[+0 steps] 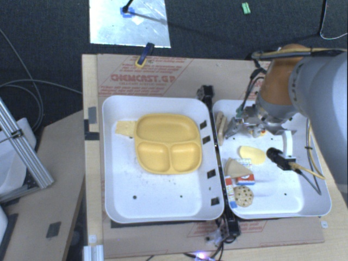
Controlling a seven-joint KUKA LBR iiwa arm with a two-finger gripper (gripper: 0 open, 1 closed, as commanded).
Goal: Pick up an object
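My gripper (235,127) hangs low over the back left part of the right bin (312,197). It is just right of some tan sticks (220,125) that lie along the bin's left wall. In front of it lie a yellow oval piece (253,155), a tan wedge (237,167), a small red, white and blue box (240,180) and a speckled cookie (244,196). Nothing shows in the gripper's grasp.
The left bin (117,200) holds a yellow divided plate (166,143) with a pale yellow flat piece (125,128) at its left edge. A black divider (213,145) runs between the bins. The grey arm (318,86) covers the right bin's back right.
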